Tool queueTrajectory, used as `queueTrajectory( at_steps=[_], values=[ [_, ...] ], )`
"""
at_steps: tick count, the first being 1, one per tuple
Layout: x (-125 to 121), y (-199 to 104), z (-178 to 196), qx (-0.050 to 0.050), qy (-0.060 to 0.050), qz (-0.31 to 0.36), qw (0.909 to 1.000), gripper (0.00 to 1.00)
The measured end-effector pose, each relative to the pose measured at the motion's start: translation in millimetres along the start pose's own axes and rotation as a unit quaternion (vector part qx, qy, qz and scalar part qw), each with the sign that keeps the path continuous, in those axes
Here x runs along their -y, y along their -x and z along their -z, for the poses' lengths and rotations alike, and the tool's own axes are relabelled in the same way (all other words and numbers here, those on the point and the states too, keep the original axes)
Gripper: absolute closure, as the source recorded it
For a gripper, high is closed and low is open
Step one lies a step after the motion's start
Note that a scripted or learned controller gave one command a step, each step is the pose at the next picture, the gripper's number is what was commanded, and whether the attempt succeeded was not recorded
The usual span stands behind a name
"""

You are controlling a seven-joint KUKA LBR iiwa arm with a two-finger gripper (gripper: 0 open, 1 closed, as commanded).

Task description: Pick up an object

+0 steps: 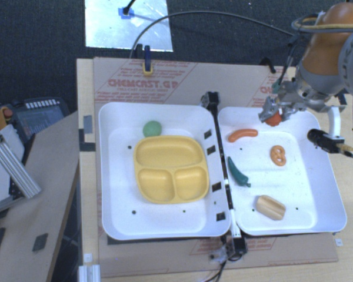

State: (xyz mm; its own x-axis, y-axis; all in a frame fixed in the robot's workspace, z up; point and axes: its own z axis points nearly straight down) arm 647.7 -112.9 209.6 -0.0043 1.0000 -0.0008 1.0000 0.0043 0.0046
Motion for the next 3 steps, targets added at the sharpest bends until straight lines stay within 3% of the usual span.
queueTrajectory(
  at_steps=[2,3],
  values=[
    [0.8,-103.7,22.3,-0.001,-0.001,0.003,1.0000,1.00],
    [13.0,-162.1,18.7,-0.002,-0.002,0.003,1.0000,1.00]
  ],
)
